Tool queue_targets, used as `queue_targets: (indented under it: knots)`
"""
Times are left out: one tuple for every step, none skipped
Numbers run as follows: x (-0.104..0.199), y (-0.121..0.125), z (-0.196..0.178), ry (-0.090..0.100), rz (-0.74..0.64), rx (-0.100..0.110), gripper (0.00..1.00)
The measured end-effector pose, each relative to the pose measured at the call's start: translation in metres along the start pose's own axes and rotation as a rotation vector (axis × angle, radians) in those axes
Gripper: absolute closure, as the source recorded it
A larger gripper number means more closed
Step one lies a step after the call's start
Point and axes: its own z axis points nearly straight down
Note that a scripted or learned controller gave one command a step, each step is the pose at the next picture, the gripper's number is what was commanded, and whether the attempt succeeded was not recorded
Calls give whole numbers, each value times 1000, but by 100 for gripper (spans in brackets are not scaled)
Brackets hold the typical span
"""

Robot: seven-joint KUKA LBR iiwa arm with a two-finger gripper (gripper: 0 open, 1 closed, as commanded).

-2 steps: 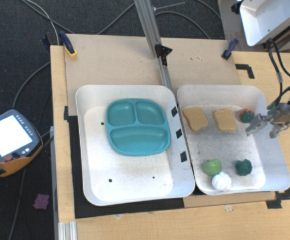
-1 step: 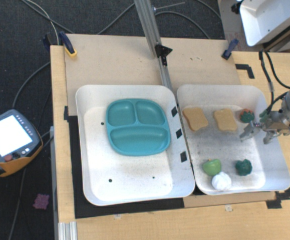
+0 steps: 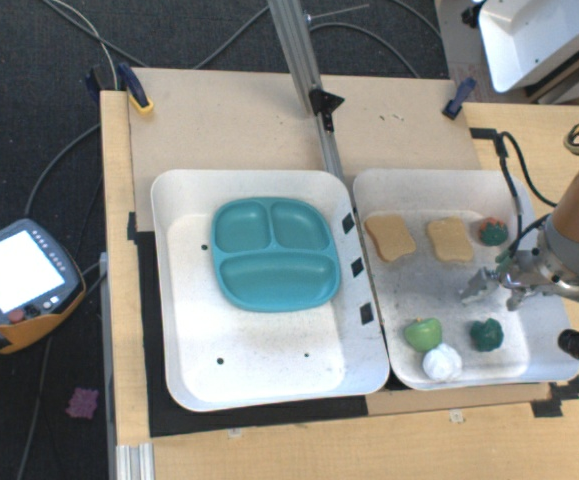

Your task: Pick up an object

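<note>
Approach step: gripper just above dark green toy, fingers apart, nothing held. Next req: lower, centre over toy, close.

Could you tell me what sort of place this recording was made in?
Most likely a robotics lab. A wooden bench stands on dark carpet strewn with cables, a teach pendant lies on the floor beside it, and the arm's gripper works over a white bin of toy food.

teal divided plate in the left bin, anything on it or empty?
Empty. The teal plate lies flat in the left bin, and all three compartments show bare teal surface.
</note>
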Motion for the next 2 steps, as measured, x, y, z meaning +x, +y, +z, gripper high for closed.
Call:
queue_targets:
  knots:
    - [0, 1, 35, -2, -1, -7, 0]
    - [-2, 3, 21, -9, 1, -17, 100]
